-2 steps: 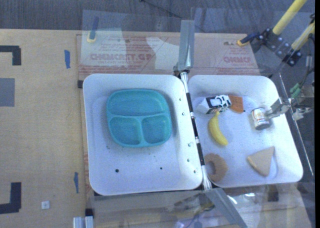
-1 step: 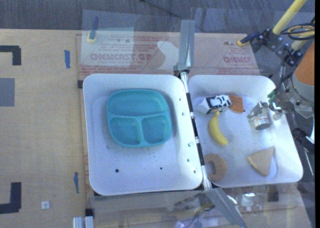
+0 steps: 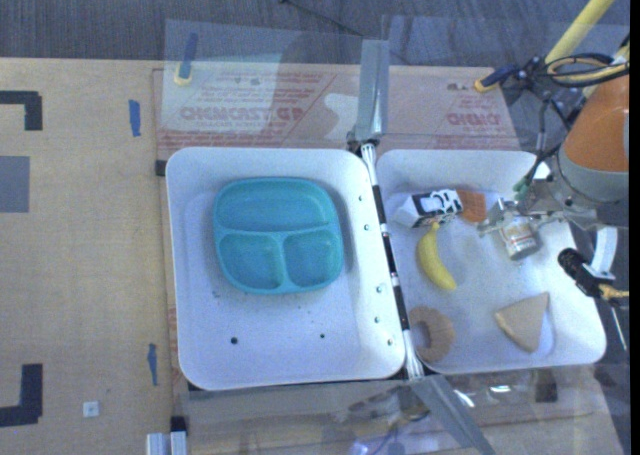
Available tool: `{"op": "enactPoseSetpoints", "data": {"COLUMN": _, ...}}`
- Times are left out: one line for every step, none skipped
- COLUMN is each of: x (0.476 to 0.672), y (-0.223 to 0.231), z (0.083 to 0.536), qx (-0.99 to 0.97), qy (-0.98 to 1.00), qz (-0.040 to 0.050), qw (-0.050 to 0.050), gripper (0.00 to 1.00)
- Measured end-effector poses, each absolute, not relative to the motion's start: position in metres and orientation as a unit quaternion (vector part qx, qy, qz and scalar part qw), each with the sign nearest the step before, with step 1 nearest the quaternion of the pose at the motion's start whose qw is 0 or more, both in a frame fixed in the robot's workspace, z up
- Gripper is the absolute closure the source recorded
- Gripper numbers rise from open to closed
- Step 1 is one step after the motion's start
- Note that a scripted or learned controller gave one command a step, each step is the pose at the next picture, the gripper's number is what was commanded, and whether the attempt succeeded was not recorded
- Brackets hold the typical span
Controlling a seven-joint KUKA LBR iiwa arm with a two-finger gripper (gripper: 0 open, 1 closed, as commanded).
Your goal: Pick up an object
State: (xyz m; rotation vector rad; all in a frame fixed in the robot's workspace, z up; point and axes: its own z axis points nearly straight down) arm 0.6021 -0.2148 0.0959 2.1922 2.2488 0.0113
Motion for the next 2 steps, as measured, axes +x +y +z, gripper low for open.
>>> {"op": "enactPoseSetpoints", "data": {"x": 0.602, "y": -0.217, "z": 0.106, "qx": 0.698, "qy": 0.716, "qz": 0.0024, "qw": 0.002, "gripper": 1.0}}
{"op": "enactPoseSetpoints", "data": {"x": 0.65, "y": -0.152, "z": 0.225, "qx": 0.748, "qy": 0.663, "qz": 0.0004, "qw": 0.001, "gripper": 1.0}}
